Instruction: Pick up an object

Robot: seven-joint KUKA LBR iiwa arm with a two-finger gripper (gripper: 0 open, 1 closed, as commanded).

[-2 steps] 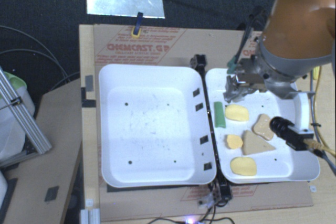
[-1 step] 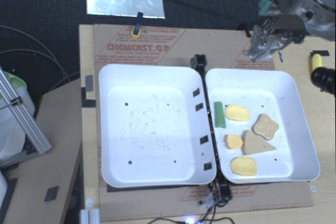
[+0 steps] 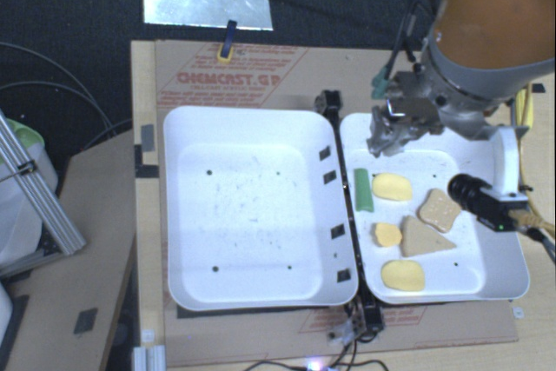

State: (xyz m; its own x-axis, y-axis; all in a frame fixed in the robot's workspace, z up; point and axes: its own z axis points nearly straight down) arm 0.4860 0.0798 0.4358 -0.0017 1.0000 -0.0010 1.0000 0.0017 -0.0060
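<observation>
Bench, seen from above at a slant: two shallow white plastic bins side by side on a tan board printed with red lettering.

Left white bin (image 3: 252, 208): bare floor with faint specks and a few small dark holes.

Right white bin (image 3: 508, 278): holds all the loose items, listed below.
- Green flat rectangular stick (image 3: 362, 188): lies lengthwise along the bin's left wall, just beside the black clips that join the two bins.
- Yellow rounded oval piece (image 3: 392, 187): just right of the green stick, in the upper part of the bin.
- Small orange-yellow chunk (image 3: 387, 234): below the oval piece, touching or nearly touching the tan wedge.
- Tan triangular wedge (image 3: 424, 237): mid-bin, its upper edge against the toast piece.
- Light brown toast-shaped piece (image 3: 440, 209): right of the oval piece, beside a black cylindrical fitting.
- Yellow rounded lump (image 3: 403, 274): nearest the bin's front edge.

Grey metal two-finger gripper (image 3: 383, 143): hangs over the upper left corner of the right bin, on the grey arm with its orange band. Whether it is wide or narrow I cannot tell. Nothing shows beneath its tip. The yellow oval piece lies just below and slightly right of it in the view, apart from it; the green stick lies below and slightly left.
</observation>
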